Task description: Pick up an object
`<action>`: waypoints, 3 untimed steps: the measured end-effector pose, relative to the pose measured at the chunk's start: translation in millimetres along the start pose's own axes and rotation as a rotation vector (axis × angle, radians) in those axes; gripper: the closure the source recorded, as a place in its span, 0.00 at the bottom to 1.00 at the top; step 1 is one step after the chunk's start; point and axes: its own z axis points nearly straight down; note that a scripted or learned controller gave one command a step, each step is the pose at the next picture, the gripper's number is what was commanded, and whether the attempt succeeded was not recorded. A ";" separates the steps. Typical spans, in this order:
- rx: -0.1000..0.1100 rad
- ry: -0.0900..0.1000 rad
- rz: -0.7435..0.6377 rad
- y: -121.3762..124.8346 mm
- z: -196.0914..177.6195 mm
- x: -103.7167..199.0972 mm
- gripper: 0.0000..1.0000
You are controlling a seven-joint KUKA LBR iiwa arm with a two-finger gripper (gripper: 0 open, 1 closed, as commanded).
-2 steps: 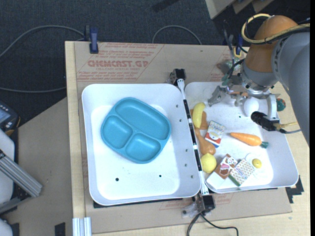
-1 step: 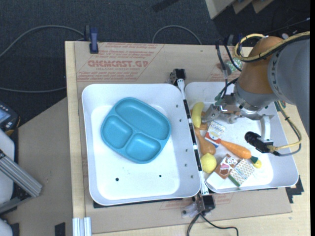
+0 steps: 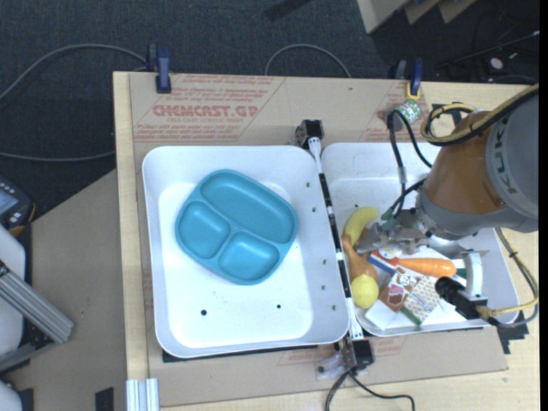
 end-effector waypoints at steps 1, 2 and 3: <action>-0.007 -0.002 -0.006 44.8 0.2 9.4 0.00; -0.006 -0.003 -0.003 43.3 -9.5 8.8 1.00; -0.013 0.000 -0.012 69.6 -105.2 77.9 1.00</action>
